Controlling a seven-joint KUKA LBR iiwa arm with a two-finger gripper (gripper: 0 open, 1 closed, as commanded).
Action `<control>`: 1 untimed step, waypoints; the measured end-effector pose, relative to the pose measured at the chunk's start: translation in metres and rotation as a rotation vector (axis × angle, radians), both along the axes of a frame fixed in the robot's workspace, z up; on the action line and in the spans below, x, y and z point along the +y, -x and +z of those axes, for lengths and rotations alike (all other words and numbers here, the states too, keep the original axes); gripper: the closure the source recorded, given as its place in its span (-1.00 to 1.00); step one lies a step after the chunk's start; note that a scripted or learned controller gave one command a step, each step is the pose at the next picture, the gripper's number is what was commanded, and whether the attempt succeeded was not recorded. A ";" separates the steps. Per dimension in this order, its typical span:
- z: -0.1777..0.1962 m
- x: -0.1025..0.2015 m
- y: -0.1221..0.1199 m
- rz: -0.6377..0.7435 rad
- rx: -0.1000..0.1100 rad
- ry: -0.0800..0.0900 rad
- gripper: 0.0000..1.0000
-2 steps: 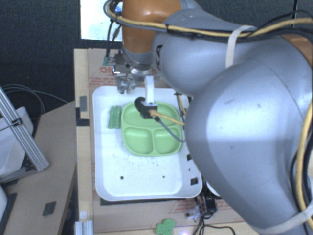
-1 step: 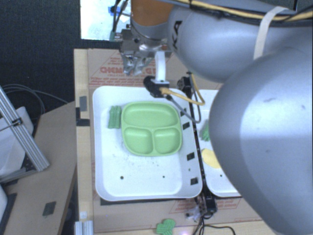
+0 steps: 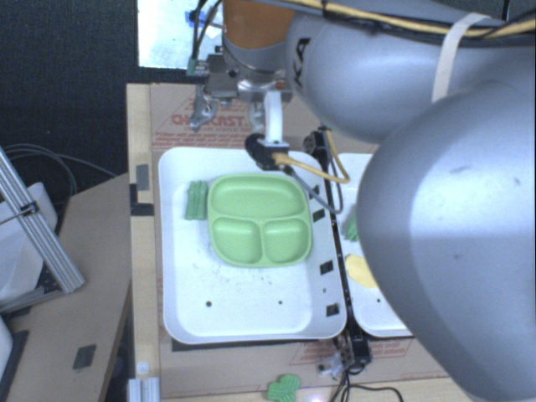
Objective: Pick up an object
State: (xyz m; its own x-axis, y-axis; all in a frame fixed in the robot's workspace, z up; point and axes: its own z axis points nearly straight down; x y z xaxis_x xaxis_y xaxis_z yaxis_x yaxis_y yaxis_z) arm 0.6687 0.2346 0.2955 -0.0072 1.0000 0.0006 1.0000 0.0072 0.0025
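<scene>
Hovering pincer past left bin far rim | green tray centred (margins open)

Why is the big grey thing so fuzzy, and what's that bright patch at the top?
Camera view: the arm sits very close to the lens, so it looks huge, soft and out of focus; the green plate is sharper; the pale patch at the top is washed out by glare.
</scene>
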 end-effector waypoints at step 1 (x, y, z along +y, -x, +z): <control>-0.183 -0.048 0.044 -0.003 -0.005 -0.002 -1.00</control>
